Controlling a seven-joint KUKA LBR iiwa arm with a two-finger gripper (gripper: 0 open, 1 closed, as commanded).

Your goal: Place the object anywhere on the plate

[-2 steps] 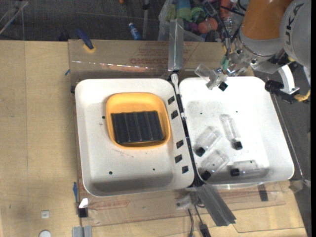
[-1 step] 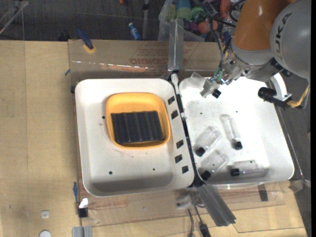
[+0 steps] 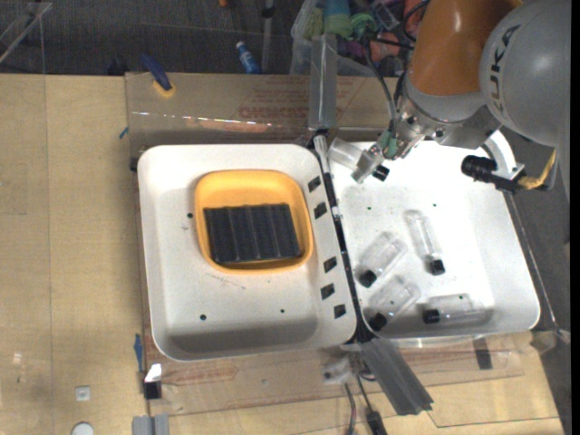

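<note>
Risk: clear plastic vial with a black cap [image 3: 371, 163] may slip out on the way to the yellow square plate with a dark ribbed insert [image 3: 254, 220], because it looks pinched near one end only, and smooth plastic gives little grip.
Second risk: carried low, it could clip the rim between the two white bins [image 3: 328, 220].
Jaws: gripper [image 3: 388, 149] narrow, apparently closed on the vial's upper end.
Location: vial hangs right of the plate, above the far left corner of the right bin [image 3: 507, 243].
Axis: long axis slants, upper end away from the plate, lower end toward it; cap end hard to tell.
Spare vials [image 3: 424, 238]: lying flat, right of the plate.
</note>
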